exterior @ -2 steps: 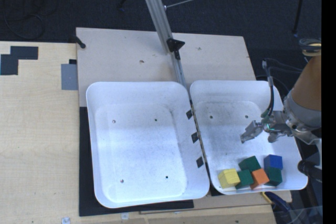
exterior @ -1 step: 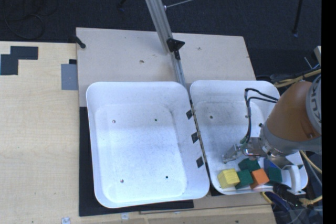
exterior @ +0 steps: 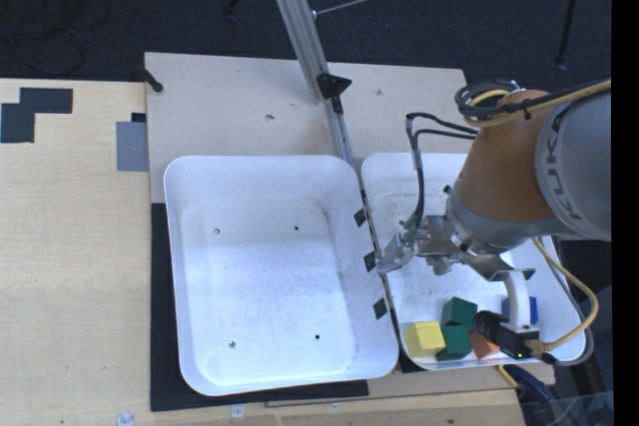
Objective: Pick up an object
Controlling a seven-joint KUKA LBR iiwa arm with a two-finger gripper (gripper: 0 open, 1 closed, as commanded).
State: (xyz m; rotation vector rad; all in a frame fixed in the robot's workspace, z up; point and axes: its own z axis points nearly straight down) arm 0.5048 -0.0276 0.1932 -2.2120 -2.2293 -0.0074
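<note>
We see the gripper [exterior: 402, 250] by the right bin's [exterior: 387, 177] left wall; we cannot tell whether it is spread. A yellow block [exterior: 429, 336] and green blocks [exterior: 458, 312] lie at that bin's near end.

So the arm [exterior: 519, 175] comes in from the right and hangs over the right bin [exterior: 394, 177]. The gripper [exterior: 393, 256] sits low by that bin's left wall, right next to the left bin [exterior: 185, 214]. Down in the right bin's near corner there's a yellow block [exterior: 429, 336] touching a green block [exterior: 454, 344]. A second green block [exterior: 461, 311] is just behind them, and an orange bit [exterior: 483, 347] is tucked beside them.
</note>
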